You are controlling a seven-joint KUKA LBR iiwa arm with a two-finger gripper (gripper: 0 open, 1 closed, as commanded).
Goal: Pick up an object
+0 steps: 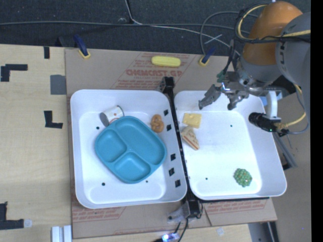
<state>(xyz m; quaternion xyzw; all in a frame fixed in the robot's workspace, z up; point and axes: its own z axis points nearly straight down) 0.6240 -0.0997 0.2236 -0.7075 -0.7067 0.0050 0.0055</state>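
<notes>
My gripper [220, 102] hangs over the far edge of the right bin [262, 185], its two dark fingers spread apart with nothing between them. Just below and left of it lie a yellow cheese-like block [192, 119] and a sandwich wedge [190, 137], near the bin's left wall. A green broccoli-like lump [243, 177] sits at the bin's near right. In the left bin [86, 185] a blue divided plate [130, 148] lies in the middle, with a small cup [111, 114] on its side at the plate's far left and a brown pastry-like piece [157, 123] at its far right.
A yellow banana-shaped item [166, 61] lies on the cardboard behind the bins. Clamps [82, 48] hold the cardboard's far corners. Cables loop above the arm at the upper right. A black fixture [263, 120] sticks out over the right bin's right wall.
</notes>
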